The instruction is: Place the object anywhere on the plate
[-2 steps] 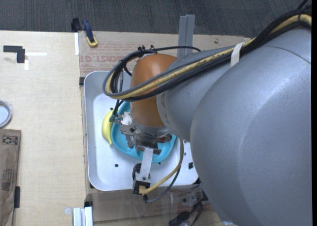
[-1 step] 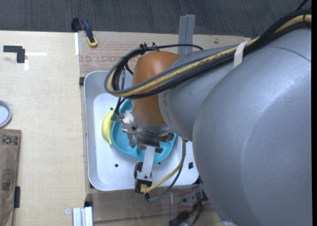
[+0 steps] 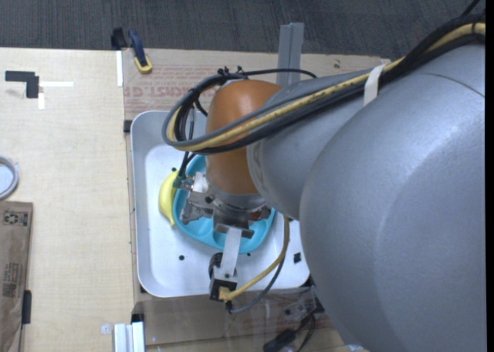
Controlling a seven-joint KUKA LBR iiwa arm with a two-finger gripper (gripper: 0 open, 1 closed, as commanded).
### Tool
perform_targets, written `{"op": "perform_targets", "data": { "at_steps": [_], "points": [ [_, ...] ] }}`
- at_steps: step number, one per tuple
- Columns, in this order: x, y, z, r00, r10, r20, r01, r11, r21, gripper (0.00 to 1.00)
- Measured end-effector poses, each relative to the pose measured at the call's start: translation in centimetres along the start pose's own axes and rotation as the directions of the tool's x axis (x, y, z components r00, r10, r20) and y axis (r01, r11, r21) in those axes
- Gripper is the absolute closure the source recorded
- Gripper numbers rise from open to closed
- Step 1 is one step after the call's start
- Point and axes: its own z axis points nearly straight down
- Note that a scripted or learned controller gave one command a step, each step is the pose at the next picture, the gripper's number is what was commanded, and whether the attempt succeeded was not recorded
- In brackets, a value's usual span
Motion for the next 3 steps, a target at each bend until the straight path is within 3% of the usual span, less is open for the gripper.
{"op": "perform_targets", "data": {
  "at_steps": [1, 2, 3],
  "points": [
    [0.0, 2.5, -7.0, 0.956, 0.294, -0.011, -0.294, 0.956, -0.006, 0.00],
    [-0.1, 2.5, -7.7, 0.957, 0.291, -0.005, -0.291, 0.957, -0.005, 1.00],
    [0.1, -0.2, -5.2, 0.991, 0.133, -0.009, -0.134, 0.991, -0.006, 1.00]
  ]
}}
